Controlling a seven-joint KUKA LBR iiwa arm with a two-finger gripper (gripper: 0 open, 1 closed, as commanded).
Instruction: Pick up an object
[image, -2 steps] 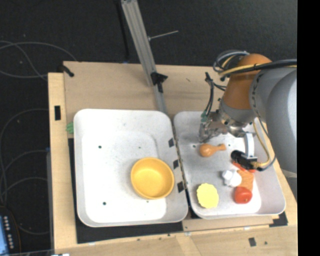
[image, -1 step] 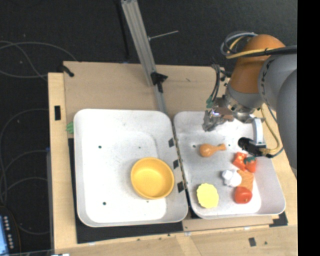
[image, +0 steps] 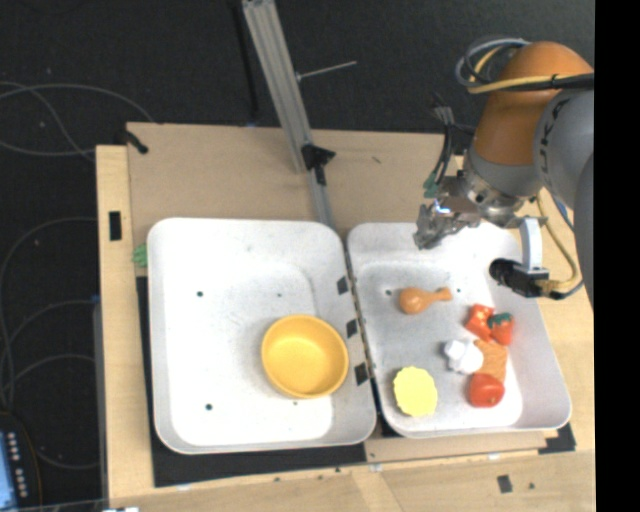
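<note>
My gripper (image: 432, 232) hangs over the far edge of the right bin (image: 400, 262), above and a little right of a tan pear-shaped toy (image: 420, 298). Nothing shows between its fingers. Lower right in that bin lie a red pepper with a green stem (image: 484, 321), a small white object (image: 461, 355), an orange piece (image: 494, 357), a red tomato (image: 485, 391) and a yellow round disc (image: 414, 391). A yellow bowl (image: 303, 357) sits in the left bin (image: 210, 290).
A grey metal post (image: 285, 95) slants up from between the bins at the back. A black fitting with cable (image: 520, 276) sits by the right bin's right rim. The tan bench (image: 220, 170) surrounds both bins.
</note>
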